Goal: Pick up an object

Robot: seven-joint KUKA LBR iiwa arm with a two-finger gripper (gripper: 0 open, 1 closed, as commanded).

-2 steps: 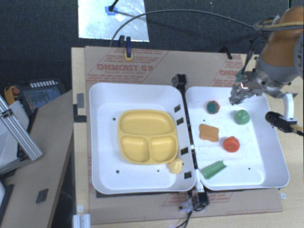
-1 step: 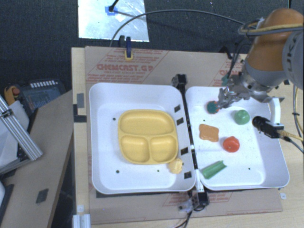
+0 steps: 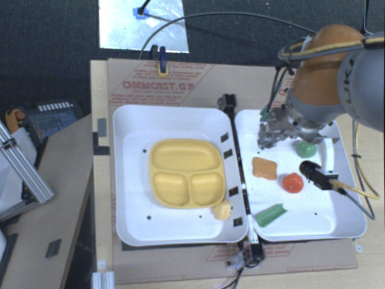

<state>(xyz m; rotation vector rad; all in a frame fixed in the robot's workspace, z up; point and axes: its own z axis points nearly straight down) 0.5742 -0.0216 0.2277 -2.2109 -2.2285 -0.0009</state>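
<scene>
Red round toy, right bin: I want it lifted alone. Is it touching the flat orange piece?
Apart. The camera view shows bare white bin floor between the red round toy and the flat orange piece.

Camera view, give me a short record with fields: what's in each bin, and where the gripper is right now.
left bin: yellow divided tray; small yellow piece by the tray's near right corner
right bin: orange piece, red round piece, long green piece, round green piece
gripper: over the far left part of the right bin, just beyond the orange piece
held object: none visible
nearest to gripper: orange piece and round green piece
</scene>
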